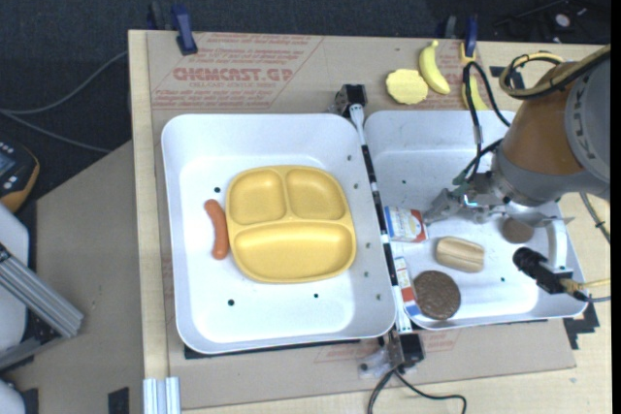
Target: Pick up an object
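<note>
My gripper (pixel 464 204) hangs low over the middle of the right bin (pixel 427 136), with the grey arm reaching in from the right. Just below it lies a tan bread roll (pixel 459 253). To its left, against the bin's left wall, sits a small white packet with red and blue print (pixel 405 225). A round dark-brown patty (pixel 437 294) rests near the front left corner. A small brown round piece (pixel 516 231) peeks out from under the wrist. Nothing shows in the gripper's grasp.
The left bin (pixel 194 150) holds a yellow divided plate (pixel 288 223) and an orange sausage (pixel 217 229) beside it. On the bench behind the right bin lie a banana (pixel 434 68) and a yellow lump (pixel 407 86). A yellow cable (pixel 473 92) loops there.
</note>
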### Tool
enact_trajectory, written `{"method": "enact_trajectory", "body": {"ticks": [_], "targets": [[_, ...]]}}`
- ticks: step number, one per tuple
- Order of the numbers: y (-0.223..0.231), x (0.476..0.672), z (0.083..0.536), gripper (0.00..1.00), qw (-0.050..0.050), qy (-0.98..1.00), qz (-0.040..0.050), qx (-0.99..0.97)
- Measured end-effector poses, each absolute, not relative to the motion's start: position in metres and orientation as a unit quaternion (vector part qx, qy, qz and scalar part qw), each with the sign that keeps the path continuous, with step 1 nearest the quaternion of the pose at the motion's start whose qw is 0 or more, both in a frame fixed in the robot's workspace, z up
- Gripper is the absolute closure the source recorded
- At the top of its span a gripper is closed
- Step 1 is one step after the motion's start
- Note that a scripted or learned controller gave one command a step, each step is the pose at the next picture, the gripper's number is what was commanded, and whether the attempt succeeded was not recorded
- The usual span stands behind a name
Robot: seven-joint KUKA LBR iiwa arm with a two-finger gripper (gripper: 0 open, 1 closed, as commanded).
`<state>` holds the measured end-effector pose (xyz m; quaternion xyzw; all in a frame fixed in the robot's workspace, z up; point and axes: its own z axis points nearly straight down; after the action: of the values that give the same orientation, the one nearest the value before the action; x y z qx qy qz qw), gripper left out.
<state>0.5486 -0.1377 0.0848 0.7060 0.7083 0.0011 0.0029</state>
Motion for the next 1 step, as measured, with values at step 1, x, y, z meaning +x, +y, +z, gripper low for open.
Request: {"method": "enact_trajectory", "body": {"ticks": [1], "targets": [[-0.2059,0.4747,0.0845,0.00,-0.002,0.704,-0.0021,0.710]]}}
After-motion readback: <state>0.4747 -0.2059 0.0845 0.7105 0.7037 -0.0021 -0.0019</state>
